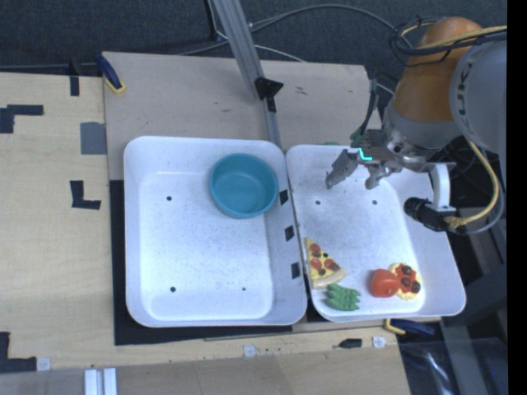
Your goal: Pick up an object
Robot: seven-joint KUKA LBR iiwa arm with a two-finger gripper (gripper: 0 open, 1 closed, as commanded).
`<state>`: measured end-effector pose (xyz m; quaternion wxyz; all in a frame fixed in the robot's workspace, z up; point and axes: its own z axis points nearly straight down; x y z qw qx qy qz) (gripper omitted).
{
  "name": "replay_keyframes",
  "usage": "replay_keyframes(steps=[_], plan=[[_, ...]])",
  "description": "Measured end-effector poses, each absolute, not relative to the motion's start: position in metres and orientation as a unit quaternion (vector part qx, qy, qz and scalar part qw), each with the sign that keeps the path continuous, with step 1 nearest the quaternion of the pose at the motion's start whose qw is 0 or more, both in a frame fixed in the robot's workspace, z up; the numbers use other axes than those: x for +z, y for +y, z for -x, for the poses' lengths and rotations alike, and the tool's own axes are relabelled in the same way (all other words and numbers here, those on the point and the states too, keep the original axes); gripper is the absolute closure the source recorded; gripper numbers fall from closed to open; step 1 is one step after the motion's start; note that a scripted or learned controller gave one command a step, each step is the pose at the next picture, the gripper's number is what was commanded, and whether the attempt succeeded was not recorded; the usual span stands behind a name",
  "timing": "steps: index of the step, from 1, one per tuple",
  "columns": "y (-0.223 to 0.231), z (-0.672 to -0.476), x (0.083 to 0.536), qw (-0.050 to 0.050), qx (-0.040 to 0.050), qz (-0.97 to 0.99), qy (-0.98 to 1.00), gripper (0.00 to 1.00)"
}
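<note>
Gripper (pixel 354 174) spread wide w/ nothing in it, over right bin (pixel 362 220) far end. Pizza slice (pixel 322 265) at near-left corner, long axis running near-far, tip toward gripper.

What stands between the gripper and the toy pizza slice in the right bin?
Nothing visible does. The gripper, fingers open, hangs over the upper part of the right bin; the pizza slice lies near the bin's lower left, beside the green toy. Only bare bin floor separates them.
</note>
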<state>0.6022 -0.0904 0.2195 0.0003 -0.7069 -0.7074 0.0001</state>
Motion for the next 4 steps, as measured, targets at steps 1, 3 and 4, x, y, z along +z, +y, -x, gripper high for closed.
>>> replay_keyframes(steps=[1,3,4], plan=[[-0.09,-0.602,0.219,0.0,0.0002,0.707,-0.707,0.0],[-0.099,-0.591,0.109,0.002,0.002,0.707,-0.707,0.0],[-0.099,-0.591,0.089,0.0,0.0001,0.707,-0.707,0.0]])
